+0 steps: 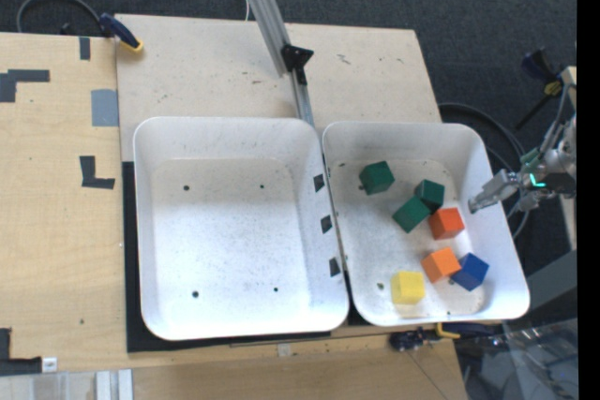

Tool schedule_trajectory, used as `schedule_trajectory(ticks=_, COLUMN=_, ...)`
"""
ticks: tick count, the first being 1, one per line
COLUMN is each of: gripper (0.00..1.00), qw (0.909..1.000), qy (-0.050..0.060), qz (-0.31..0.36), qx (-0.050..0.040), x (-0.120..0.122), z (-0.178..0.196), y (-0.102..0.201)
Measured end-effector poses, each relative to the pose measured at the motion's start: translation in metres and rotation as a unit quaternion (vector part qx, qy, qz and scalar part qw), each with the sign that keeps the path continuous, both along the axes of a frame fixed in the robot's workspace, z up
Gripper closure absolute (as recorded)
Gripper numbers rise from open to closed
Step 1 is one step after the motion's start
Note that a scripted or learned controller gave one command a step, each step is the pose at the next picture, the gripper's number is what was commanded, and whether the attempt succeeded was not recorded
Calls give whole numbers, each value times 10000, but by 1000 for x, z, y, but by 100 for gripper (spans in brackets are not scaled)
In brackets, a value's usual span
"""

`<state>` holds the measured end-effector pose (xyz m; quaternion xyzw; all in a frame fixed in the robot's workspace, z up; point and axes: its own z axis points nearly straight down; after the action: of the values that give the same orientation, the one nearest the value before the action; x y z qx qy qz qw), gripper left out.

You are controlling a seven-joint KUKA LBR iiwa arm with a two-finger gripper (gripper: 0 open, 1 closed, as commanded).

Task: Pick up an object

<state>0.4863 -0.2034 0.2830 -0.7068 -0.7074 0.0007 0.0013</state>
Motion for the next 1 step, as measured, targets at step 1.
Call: schedule_trajectory(ticks=1, gripper=0, qw=10000, qy=-8, qz=3, qx=-3, x=0, z=1, y=0)
